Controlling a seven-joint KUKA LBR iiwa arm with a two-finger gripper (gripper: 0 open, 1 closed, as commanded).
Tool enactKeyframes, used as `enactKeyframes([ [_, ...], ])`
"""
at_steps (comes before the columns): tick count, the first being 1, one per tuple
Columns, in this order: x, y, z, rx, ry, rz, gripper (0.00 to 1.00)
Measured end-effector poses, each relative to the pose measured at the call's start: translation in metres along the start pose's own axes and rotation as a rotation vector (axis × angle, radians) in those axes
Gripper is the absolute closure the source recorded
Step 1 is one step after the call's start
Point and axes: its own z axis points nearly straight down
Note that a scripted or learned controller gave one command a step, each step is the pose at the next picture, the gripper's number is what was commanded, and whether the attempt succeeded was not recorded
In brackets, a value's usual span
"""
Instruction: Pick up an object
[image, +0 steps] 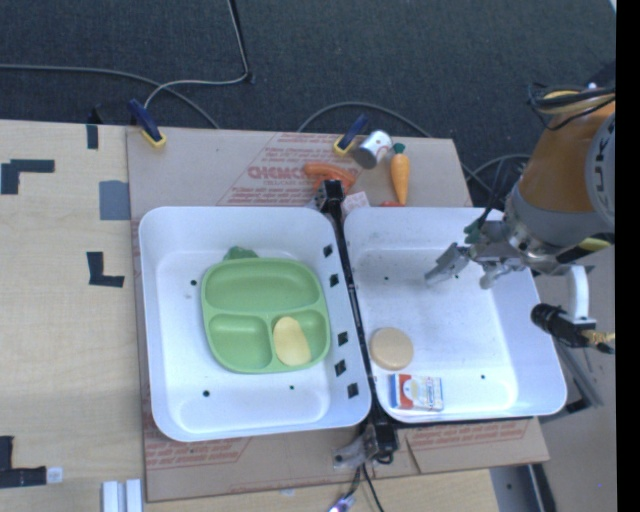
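Note:
My gripper (465, 272) hangs over the right bin (520, 330), toward its upper right part, with its two fingers spread apart and nothing between them. A round tan disc (391, 348) lies low in the right bin near the divider. Just below it sits a small white packet with red and blue print (416, 392). In the left bin (165, 330) a green divided plate (262, 305) carries a yellow oval piece (292, 341) in its lower right compartment.
Beyond the bins, on the cardboard, lie a toy carrot (400, 176), a small white and grey cup (374, 148) and an orange piece (331, 173). Blue clamps (147, 122) grip the cardboard's far edge. Black clips line the divider (345, 300) between the bins.

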Motion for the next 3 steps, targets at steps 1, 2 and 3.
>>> enactKeyframes([
  [1,0.043,0.013,0.12,0.001,0.002,-0.001,0.0],
  [2,0.044,0.08,0.127,-0.005,0.0,-0.002,0.0],
  [3,0.039,0.108,0.127,-0.003,0.0,-0.002,0.0],
])
